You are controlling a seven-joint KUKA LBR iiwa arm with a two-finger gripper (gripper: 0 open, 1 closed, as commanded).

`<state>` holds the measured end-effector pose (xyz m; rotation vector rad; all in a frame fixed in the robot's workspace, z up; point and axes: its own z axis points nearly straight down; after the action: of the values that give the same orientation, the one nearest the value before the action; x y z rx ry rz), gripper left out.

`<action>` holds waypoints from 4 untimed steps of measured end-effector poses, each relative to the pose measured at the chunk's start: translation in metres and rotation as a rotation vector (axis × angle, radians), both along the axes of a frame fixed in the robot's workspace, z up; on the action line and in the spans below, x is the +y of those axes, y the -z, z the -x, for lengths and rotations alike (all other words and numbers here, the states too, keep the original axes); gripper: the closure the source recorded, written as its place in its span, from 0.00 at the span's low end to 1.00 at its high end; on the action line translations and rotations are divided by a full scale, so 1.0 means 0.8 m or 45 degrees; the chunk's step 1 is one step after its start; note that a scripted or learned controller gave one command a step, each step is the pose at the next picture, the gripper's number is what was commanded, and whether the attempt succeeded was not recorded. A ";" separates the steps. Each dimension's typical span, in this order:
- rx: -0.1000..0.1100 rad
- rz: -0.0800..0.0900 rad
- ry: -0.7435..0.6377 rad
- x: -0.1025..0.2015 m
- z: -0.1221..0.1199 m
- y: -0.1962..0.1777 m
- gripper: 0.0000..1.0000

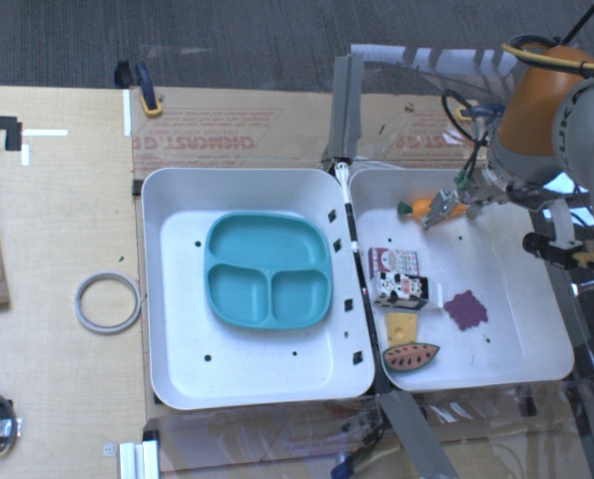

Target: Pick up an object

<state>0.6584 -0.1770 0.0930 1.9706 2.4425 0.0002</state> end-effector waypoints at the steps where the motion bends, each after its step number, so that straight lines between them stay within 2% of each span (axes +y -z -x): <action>1: 0.002 -0.002 0.043 0.059 -0.001 0.001 0.00; 2: -0.001 0.002 -0.369 -0.018 -0.001 0.000 0.00; 3: 0.004 -0.002 -0.270 0.070 0.000 0.001 0.00; 4: 0.000 0.001 -0.466 0.026 -0.001 -0.098 0.00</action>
<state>0.6596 -0.1558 0.1717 1.4929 2.7595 0.0000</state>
